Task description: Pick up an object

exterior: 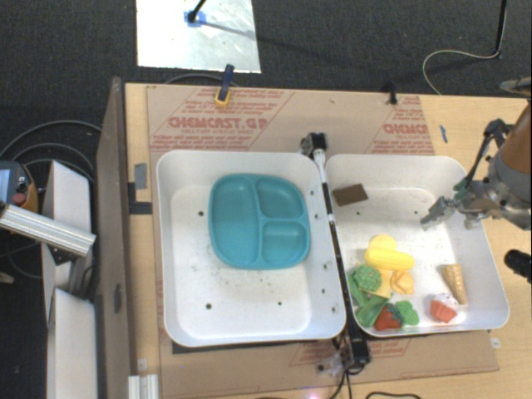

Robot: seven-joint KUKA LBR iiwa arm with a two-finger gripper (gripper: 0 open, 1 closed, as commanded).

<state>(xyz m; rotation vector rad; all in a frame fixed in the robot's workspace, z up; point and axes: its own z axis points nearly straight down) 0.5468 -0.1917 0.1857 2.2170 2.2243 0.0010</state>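
Two white bins sit side by side: the left bin [179, 306] holds a teal divided plate [258, 221], the right bin [490, 285] a heap of toy food [389, 285] near its front. Over its right edge hangs the gripper [445, 209], nothing between its fingers.

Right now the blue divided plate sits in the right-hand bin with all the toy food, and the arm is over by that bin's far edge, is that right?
Not quite. The camera view shows the blue divided plate in the left bin, by itself. The toy food lies in the right bin, and the gripper is indeed at that bin's right side.
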